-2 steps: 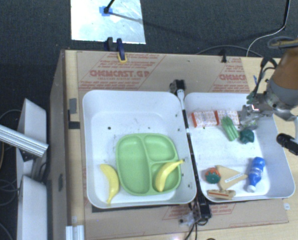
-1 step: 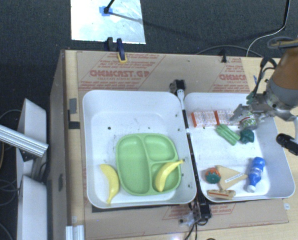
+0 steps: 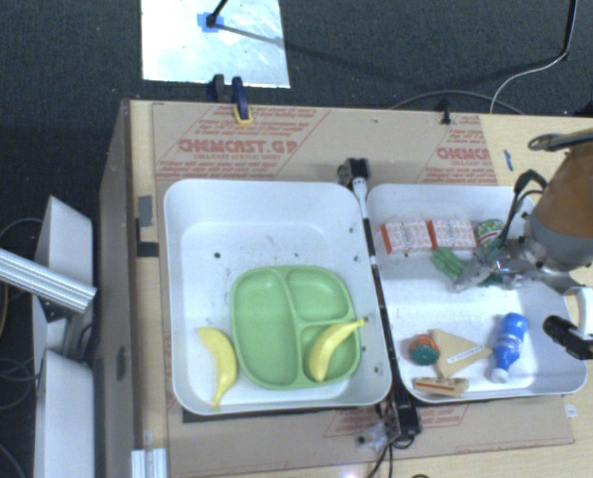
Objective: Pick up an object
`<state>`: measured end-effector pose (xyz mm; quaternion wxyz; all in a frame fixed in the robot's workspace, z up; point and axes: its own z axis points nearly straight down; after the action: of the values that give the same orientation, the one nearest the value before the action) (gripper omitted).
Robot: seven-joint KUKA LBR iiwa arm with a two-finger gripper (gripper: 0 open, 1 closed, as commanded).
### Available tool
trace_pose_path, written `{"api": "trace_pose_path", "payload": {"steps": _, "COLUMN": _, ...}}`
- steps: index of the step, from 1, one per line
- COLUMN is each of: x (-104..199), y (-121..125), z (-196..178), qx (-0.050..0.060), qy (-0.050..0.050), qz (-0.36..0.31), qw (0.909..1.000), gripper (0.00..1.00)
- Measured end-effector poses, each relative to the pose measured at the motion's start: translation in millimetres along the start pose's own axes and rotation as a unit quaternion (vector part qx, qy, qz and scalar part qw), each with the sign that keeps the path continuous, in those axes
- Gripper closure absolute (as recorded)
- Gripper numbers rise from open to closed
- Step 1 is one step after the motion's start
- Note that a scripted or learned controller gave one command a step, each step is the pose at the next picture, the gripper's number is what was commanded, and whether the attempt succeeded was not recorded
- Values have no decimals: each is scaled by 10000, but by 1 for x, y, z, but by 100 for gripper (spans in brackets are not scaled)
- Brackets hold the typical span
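My gripper [image 3: 472,275] is low in the right bin [image 3: 416,302], at its back right part. Its tip sits right beside a small dark green object [image 3: 444,260]; I cannot tell whether they touch. Behind that lies a white and red carton [image 3: 426,235]. Toward the front of this bin are a blue bottle [image 3: 506,345], a tan wedge [image 3: 457,351], a round orange and teal toy [image 3: 422,349] and a flat wooden piece [image 3: 440,386]. The grey arm with its orange band [image 3: 575,202] covers the bin's right rim.
The left bin [image 3: 191,267] holds a green divided plate [image 3: 276,332] with one banana [image 3: 331,347] lying on it. A second banana [image 3: 219,361] lies beside the plate at the front left. A black divider [image 3: 368,237] runs between the bins.
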<state>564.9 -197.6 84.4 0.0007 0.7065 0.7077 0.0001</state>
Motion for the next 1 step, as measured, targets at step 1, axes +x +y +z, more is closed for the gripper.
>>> {"api": "trace_pose_path", "payload": {"steps": 1, "x": -9, "y": -66, "z": 0, "qx": 7, "qy": 2, "qz": 9, "qw": 10000, "gripper": 0}}
